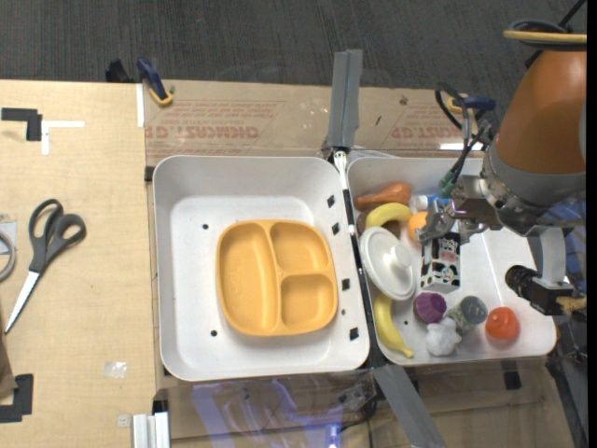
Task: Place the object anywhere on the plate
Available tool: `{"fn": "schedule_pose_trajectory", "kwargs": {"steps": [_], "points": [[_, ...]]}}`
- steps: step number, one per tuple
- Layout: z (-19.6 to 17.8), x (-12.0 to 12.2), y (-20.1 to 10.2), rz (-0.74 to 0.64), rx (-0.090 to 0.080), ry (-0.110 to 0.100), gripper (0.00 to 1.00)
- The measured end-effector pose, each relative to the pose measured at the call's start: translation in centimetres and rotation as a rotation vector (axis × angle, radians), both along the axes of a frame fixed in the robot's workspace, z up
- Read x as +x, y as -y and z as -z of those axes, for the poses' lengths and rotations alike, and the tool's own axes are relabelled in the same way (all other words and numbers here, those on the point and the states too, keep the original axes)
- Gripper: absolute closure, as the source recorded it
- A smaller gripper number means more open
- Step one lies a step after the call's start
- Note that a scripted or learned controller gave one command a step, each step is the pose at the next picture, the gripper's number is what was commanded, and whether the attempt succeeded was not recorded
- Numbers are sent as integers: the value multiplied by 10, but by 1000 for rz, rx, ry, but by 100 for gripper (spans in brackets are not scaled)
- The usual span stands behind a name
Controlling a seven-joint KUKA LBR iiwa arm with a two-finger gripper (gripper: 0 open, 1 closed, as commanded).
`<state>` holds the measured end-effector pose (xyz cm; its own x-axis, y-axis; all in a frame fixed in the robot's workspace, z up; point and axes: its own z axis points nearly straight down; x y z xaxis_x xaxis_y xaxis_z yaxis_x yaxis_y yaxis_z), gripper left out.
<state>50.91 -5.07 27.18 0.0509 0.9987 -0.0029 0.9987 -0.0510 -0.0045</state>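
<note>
On the far left of the bench, a pair of scissors (pixel 45 241) is laid on bare wood, well apart from the bins. Further right, the left bin (pixel 177 278) is occupied by a yellow divided plate (pixel 277 276), set near its middle with open white floor left on every side, widest on the left. Across the shared rim, the right bin (pixel 532 348) is crowded: a white bowl (pixel 390 263) is tilted against the dividing wall, partly covering a banana (pixel 388 215) above it, while a second banana (pixel 389 326) is laid below it. An orange carrot-like piece (pixel 384 195) is seen near the bin's top edge. A black-and-white carton (pixel 441 264) is stood beside the bowl, with a purple object (pixel 430 306), a crumpled white object (pixel 444 339), a grey object (pixel 472 310) and a red-orange ball (pixel 502 323) below. The gripper (pixel 446 220) is positioned over the carton's top; whether anything is clasped cannot be told, its tips being lost among cables. The arm is cut off at the right edge.
</note>
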Motion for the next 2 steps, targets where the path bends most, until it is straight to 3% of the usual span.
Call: {"fn": "schedule_pose_trajectory", "kwargs": {"steps": [1,2], "points": [[61,-11,-59,-32,1,0,100],[82,29,-132,-96,1,0,100]]}}
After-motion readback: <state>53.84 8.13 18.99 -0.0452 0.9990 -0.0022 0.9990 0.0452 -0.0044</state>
